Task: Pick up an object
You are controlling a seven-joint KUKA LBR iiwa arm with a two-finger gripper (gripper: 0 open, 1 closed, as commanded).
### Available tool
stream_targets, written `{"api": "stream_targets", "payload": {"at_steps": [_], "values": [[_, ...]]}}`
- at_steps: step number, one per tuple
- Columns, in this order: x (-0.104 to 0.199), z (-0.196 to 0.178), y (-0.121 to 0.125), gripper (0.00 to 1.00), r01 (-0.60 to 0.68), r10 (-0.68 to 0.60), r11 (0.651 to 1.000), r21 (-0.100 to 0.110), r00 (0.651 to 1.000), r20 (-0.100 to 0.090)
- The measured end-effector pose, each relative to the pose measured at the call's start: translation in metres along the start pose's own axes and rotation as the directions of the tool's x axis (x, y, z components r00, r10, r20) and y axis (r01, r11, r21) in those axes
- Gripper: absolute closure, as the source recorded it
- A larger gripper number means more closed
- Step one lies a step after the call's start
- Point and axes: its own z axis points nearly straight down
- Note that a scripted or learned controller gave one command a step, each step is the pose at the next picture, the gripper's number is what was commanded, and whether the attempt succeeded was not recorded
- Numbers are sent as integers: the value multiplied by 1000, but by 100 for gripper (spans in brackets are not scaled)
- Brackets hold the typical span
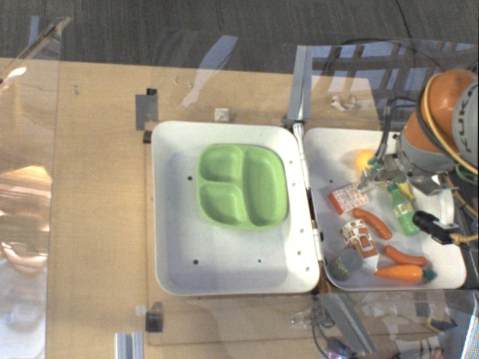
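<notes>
Over the right bin [323, 200] I am hanging my gripper [372, 172] low, just right of the red-and-white box [346, 198] and beside the yellow fruit [364, 158]. I am not able to tell whether I am pinching anything; the view is leaving that unclear. No object is showing clear of the floor, so I am judging the pick as not yet made.

Toys are lying close together around me: a green bottle [403, 214] to the right, a sausage [373, 223] nearer, then a small carton [360, 238], a grey lump [349, 263], a second sausage [405, 256] and a carrot [402, 273] at the near wall. Crowding is the risk: coming down, I could be nudging the box or fruit aside, or catching two things and dropping both. The bottle looks round and likely to roll.

My wrist is covering the bin's far right corner, and the frame is cutting off my arm. A green tray [243, 185] is sitting in the left bin [172, 223].
</notes>
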Motion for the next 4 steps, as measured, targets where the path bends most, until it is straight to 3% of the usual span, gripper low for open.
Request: {"api": "stream_targets", "payload": {"at_steps": [1, 2, 3, 4], "values": [[0, 0, 0, 0, 0, 0, 1000, 0, 1000, 0], [-34, 21, 42, 0, -3, 3, 1000, 13, 1000, -8], [-51, 24, 64, 0, 11, -7, 996, 85, 999, -50], [21, 27, 63, 0, -160, 160, 987, 23, 987, 1]]}}
